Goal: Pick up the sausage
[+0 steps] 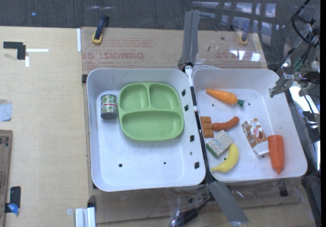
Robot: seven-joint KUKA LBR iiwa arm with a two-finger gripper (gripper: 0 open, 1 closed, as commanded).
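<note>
Nearest the camera, at the right bin's (300, 167) front edge, lies a banana (227, 160), with a sandwich (219, 143) and the sausage (225, 123) just behind it. Sausage lies mid-bin, long axis roughly left-right, tilted up at its right end, well left and forward of the gripper (285, 82) at the back right corner. Carrot (222, 96), carton (253, 134) and another orange piece (276, 153) share this bin; the left bin (97, 160) holds a plate (151, 111) and can (108, 106).
</note>
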